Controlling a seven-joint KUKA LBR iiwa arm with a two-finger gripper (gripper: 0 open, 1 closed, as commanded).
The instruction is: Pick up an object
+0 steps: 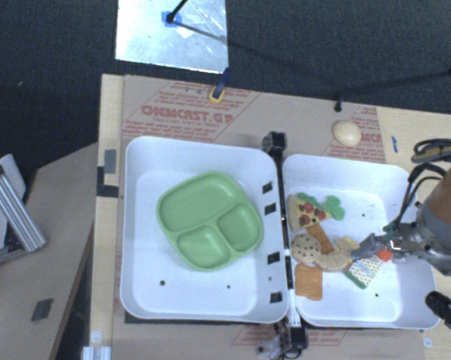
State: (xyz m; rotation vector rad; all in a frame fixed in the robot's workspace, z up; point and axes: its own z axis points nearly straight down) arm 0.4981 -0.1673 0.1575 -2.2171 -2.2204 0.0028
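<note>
With the jaws point(375, 253), whose state I cannot tell, low over the patterned wedge-shaped toy point(364, 272), a centred descent seems wise.

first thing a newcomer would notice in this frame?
Probably the green divided plate, alone in the left bin. Next, the cluster of toy food in the right bin: a pizza slice, a cookie and a toast piece near the divider. The gripper sits low at that cluster's right edge.
</note>
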